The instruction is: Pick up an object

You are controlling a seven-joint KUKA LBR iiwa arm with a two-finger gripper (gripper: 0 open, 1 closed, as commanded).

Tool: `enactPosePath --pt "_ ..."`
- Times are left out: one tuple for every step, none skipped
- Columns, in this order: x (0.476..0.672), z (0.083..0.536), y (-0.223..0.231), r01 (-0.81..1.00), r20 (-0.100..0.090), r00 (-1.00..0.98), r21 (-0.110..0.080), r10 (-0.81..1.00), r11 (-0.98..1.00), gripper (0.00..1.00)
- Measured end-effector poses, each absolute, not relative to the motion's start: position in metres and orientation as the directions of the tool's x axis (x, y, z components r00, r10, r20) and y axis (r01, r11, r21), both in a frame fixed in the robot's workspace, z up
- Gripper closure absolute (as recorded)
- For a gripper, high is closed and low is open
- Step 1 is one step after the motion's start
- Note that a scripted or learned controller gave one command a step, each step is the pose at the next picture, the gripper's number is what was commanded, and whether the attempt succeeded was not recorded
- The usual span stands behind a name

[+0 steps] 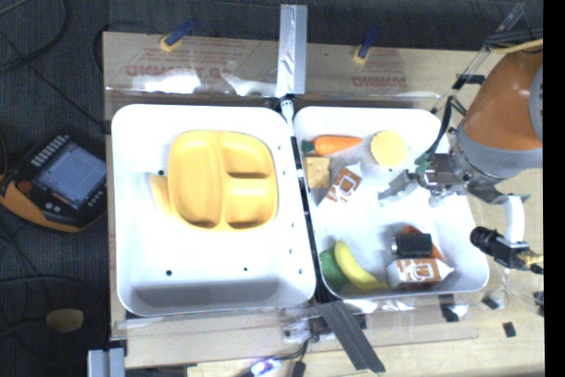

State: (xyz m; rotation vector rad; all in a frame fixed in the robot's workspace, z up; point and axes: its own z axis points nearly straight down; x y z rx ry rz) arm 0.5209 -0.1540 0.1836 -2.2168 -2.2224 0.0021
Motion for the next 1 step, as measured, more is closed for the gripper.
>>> enactPosePath --pt "0.6209 0.1189 -0.1267 0.989 -0.008 -0.145 0.018 0.989 0.145 0.00"
